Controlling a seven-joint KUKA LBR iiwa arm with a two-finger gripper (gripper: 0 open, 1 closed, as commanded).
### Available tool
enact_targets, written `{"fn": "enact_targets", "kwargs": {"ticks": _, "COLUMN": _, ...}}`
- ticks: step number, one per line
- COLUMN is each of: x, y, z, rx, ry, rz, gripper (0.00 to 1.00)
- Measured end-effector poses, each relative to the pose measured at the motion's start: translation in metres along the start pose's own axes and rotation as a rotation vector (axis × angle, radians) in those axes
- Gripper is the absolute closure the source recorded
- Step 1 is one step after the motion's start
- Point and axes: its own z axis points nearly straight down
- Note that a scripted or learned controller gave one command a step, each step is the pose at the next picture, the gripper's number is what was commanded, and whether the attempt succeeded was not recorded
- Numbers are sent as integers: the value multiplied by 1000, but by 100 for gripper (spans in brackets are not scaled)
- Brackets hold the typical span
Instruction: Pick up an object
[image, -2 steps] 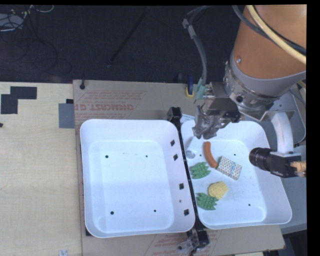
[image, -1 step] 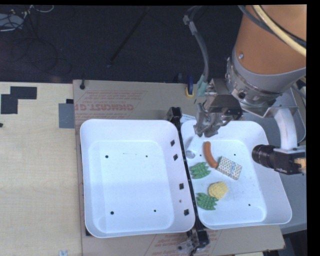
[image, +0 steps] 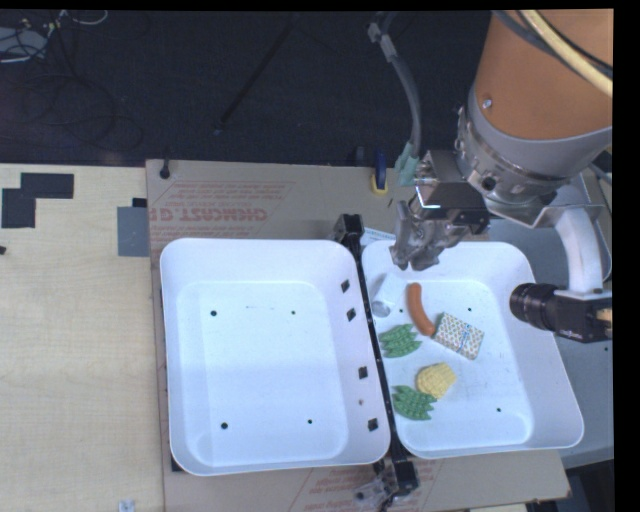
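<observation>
Hovering pincer (image: 415, 250) over right bin (image: 545, 300), at 12 o'clock from orange sausage (image: 421, 308); finger spread: cannot tell. Lining up above for descent, likely. Nothing gripped.

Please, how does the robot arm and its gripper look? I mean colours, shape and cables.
The arm is thick and round, with a broad orange band above a grey metallic wrist ring that carries small bolts. The gripper below is a dark grey, boxy metal piece. A grey cable curves down to it from above.
</observation>
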Motion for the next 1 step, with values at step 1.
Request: {"fn": "enact_targets", "kwargs": {"ticks": 1, "x": 1, "y": 0, "z": -9, "rx": 4, "ry": -1, "rz": -6, "gripper": 100}}
